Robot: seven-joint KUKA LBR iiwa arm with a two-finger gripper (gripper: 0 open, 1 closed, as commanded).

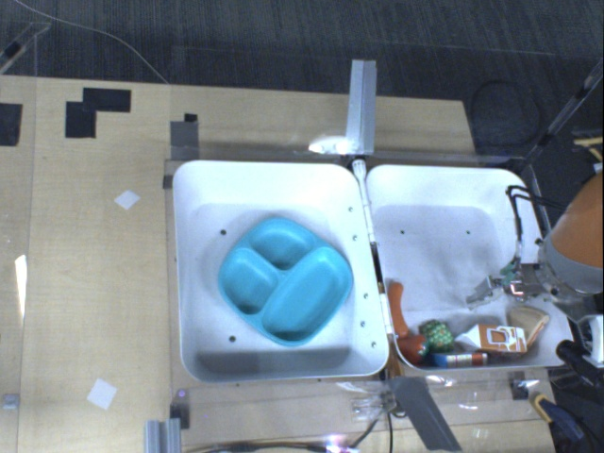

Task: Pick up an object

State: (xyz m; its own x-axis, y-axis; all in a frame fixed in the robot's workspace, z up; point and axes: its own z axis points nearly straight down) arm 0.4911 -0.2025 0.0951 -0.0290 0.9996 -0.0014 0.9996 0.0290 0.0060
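I see a blue divided tray filling the left bin, small toys crowding the right bin's near edge, and I cannot tell the gripper's state.

A robot lab, not a home.

Two white bins, the left bin and the right bin, sit side by side on a pale wooden surface with black squares stuck on it. Metal posts stand at the bin edges. Thin wires run over the dark carpet behind. A grey robot arm with an orange band reaches in from the right.
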